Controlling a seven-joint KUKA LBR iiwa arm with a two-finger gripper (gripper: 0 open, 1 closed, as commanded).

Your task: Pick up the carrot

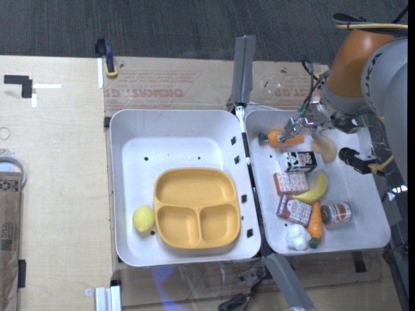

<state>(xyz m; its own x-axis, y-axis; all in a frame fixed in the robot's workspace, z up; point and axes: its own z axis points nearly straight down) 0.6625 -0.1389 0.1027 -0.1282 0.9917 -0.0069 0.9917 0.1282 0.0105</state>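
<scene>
An orange carrot point(283, 137) with a green stub on its left end lies at the far end of the right bin point(369, 235). My gripper point(299, 127) hangs right over that carrot's right end, touching or nearly touching it, and hides part of it. A second carrot point(315, 221) stands on end near the front of the same bin, between a red packet and a can.
The right bin also holds a black-and-white carton point(301, 161), a beige lump point(325, 149), a banana point(314, 190), two red packets point(290, 182), a can point(336, 212) and a white bulb point(297, 238). The left bin point(130, 148) holds a yellow divided plate point(196, 207) and a lemon point(143, 218).
</scene>
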